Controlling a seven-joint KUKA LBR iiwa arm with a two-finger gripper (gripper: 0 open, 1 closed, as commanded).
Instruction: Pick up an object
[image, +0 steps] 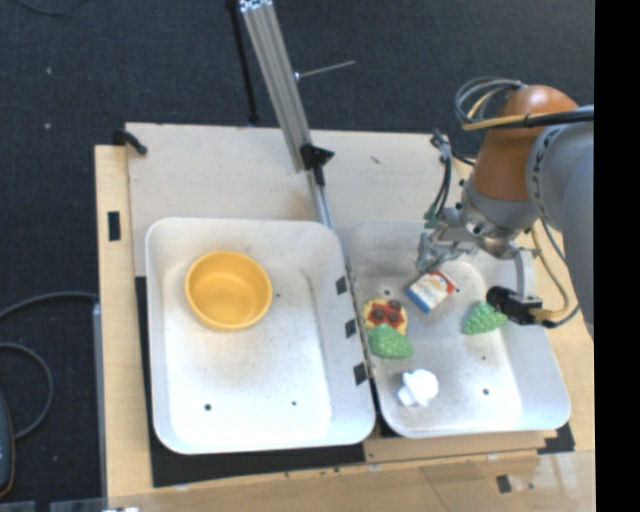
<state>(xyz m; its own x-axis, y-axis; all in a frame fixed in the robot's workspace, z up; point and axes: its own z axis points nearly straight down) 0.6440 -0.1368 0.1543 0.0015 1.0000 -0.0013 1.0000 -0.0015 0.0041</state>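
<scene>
Here, gripper (437, 262) hangs over right bin (530, 400), just above small carton (432, 291); can't tell its state. Yellow bowl (229, 290) sits in left bin (170, 420).

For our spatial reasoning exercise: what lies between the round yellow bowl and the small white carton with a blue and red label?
In the camera view, between the yellow bowl and the carton lie bare white bin floor, the two bins' adjoining rims, and a small red-and-yellow toy.
</scene>
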